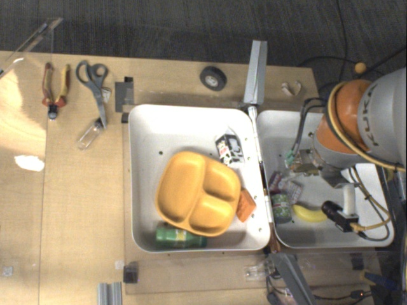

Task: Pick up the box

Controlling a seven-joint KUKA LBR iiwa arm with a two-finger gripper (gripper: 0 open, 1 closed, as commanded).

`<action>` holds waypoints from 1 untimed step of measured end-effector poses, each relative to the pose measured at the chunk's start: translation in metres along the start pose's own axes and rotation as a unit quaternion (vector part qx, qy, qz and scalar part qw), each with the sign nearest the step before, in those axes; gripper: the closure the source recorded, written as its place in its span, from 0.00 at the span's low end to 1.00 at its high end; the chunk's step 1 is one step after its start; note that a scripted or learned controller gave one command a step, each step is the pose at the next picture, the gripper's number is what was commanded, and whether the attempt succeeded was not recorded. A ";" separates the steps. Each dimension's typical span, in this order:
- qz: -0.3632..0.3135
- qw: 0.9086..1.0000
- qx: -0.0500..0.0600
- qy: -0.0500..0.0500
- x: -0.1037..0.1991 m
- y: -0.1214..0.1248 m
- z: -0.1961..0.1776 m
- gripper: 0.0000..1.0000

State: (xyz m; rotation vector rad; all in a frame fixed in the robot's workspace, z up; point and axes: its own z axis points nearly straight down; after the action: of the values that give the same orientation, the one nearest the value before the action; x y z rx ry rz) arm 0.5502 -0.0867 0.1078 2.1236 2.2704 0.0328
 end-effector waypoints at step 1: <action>0.000 1.000 0.000 0.000 0.000 0.000 0.000 0.00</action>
State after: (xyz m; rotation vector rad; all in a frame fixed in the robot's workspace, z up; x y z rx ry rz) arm 0.5500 -0.0867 0.1076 2.1239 2.2712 0.0322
